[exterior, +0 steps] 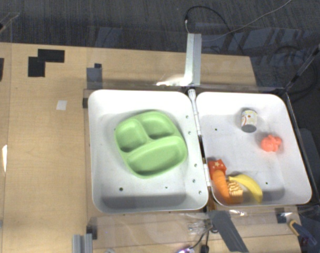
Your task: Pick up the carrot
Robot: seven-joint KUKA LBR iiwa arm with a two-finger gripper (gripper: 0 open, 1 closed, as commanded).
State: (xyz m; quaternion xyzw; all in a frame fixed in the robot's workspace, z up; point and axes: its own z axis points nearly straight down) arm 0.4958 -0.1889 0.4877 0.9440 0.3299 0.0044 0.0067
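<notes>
One carrot (221,185), one banana (249,186)

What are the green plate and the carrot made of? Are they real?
The green plate looks like molded plastic: one even matte color, with smooth rounded dividers between its three sections. The carrot seems to be a toy, likely plastic or rubber: its orange is flat and even, like the yellow banana touching it. The view is too small to be sure.

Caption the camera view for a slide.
Carrot beside banana in right bin; green plate in left bin.
</notes>
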